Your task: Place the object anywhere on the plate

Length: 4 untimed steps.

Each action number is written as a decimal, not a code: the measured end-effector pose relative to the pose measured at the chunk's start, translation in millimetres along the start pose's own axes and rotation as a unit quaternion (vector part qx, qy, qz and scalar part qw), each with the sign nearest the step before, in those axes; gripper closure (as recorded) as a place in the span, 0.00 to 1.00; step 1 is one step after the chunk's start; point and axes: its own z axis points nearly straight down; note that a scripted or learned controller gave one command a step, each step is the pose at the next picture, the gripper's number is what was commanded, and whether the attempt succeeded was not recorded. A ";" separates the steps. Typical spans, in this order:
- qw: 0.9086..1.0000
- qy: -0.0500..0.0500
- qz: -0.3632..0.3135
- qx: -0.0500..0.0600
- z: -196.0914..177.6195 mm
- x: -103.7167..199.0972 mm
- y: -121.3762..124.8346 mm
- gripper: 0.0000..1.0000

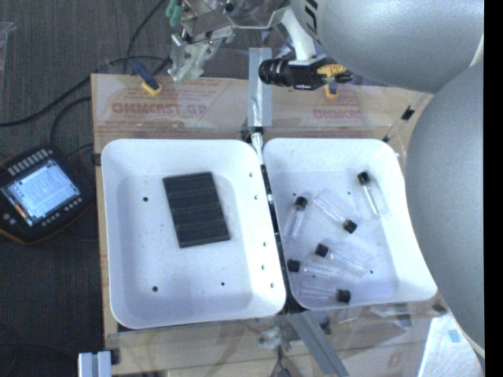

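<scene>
Grey arm (409, 30) fills the upper right. Gripper (189, 57) hangs beyond the bins over the counter (196, 104), fingers spread, holding nothing. Clear capped tubes (330, 210) lie in the right bin (393, 171); the dark plate (196, 209) lies in the left bin (126, 234)

Arm (409, 22) cropped; end effector (189, 57) blurred

Left bin (126, 289) open around plate (196, 209); vials (330, 234) crowd right bin (393, 171).

Dark grey carpet (47, 305) covers the floor; a handheld control screen (38, 195) lies at left, black cables (118, 61) trailing far behind.
</scene>
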 end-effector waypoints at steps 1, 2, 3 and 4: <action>0.992 -0.001 -0.127 0.000 3.9 -4.4 17.8 1.00; 0.985 -0.002 -0.174 0.000 -0.9 -2.8 10.7 1.00; 0.976 -0.002 -0.219 0.000 -0.8 0.5 11.8 1.00; 0.964 -0.002 -0.264 0.000 -1.0 9.5 -1.1 1.00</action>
